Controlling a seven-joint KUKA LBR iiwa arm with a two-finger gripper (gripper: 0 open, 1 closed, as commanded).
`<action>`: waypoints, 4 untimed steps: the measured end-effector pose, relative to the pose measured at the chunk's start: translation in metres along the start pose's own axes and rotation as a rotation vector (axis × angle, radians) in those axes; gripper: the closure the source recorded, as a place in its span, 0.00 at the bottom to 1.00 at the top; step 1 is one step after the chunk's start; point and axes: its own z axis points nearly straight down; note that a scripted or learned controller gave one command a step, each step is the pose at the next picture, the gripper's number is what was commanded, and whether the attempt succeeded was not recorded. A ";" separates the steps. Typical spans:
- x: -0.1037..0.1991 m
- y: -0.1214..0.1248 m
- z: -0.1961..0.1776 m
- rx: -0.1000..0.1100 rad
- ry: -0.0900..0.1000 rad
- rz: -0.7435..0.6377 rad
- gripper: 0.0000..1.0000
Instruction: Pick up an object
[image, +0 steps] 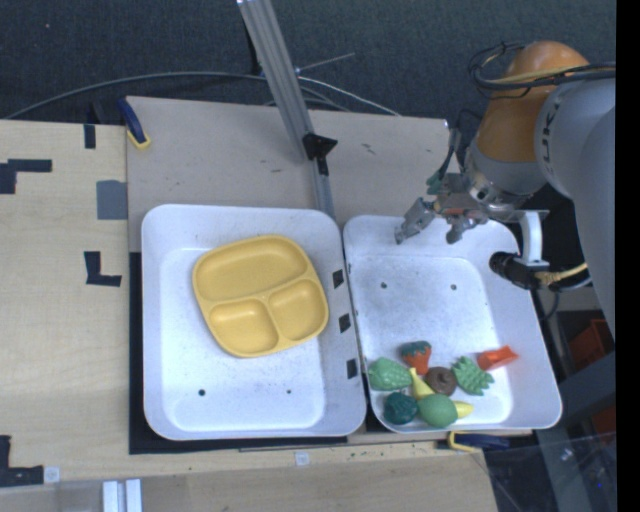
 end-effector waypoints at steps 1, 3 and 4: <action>0.000 0.000 0.000 0.000 0.000 0.000 0.00; 0.003 0.003 0.100 0.006 -0.001 0.001 0.00; 0.004 0.004 0.086 0.001 -0.001 -0.002 1.00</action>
